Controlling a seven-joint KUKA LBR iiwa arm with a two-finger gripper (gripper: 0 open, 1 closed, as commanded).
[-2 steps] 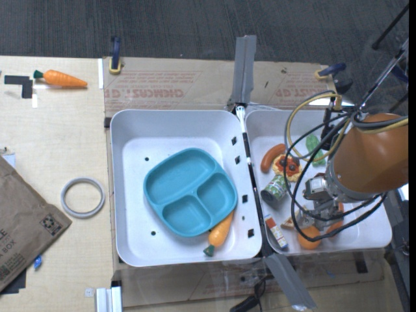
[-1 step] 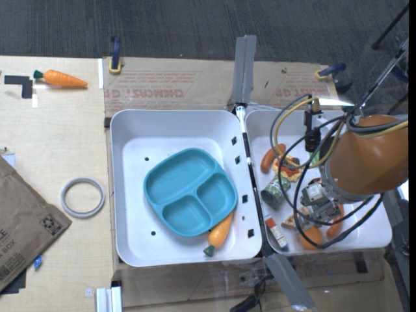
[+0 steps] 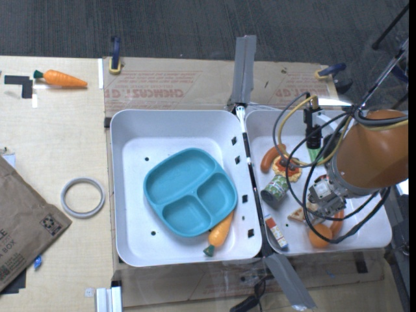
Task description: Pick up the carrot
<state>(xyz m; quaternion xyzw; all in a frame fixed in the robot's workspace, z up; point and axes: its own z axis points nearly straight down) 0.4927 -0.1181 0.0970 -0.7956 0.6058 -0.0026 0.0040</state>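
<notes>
An orange carrot (image 3: 220, 233) with a green stem end lies in the left bin (image 3: 127, 174), against the front right edge of a blue divided plate (image 3: 190, 192). A second carrot (image 3: 60, 78) rests on the bench top at the far left, outside the bins. My arm's orange band (image 3: 377, 149) hangs over the right bin (image 3: 364, 236). The gripper (image 3: 320, 201) is low among the items there, hidden under cables and the wrist.
The right bin holds a sausage (image 3: 269, 158), a green can (image 3: 275, 188), a small red tube (image 3: 275, 233), a pizza slice piece (image 3: 296, 214) and an orange item (image 3: 320, 237). On the bench at left lie a grey ring (image 3: 82, 196) and a cardboard box (image 3: 23, 226).
</notes>
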